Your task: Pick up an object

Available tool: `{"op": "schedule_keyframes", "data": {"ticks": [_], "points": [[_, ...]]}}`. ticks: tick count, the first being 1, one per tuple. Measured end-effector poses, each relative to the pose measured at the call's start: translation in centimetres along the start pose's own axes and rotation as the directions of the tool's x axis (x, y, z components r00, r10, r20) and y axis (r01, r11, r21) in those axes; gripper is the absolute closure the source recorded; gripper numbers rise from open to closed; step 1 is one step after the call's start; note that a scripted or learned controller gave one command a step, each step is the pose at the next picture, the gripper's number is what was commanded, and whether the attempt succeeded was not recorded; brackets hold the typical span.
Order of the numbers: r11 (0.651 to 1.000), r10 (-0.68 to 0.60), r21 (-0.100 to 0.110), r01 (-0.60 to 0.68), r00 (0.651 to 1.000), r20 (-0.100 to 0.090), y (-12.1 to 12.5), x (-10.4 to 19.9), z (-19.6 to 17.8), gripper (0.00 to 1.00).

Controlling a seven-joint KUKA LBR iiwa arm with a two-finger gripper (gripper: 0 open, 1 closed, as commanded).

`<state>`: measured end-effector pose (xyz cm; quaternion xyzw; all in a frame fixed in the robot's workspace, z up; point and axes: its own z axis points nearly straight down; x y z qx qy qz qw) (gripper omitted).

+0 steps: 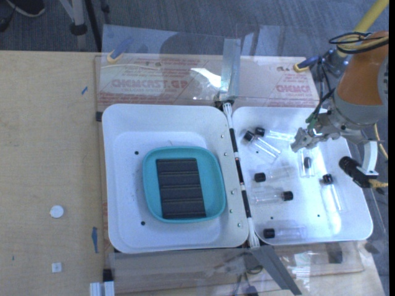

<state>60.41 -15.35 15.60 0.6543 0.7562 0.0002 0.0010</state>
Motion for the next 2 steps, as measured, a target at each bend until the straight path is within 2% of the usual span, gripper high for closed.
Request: {"op": "schedule_keyframes", "data": {"ticks": [1, 2], "points": [[1.0, -0.007, -0.001, 0.007, 1.0, 0.0, 5.4, 5.0, -5.4, 1.0], [1.0, 0.024, -0.002, -0.024, 1.0, 0.001, 7.6, 8.5, -7.7, 1.0]]}}
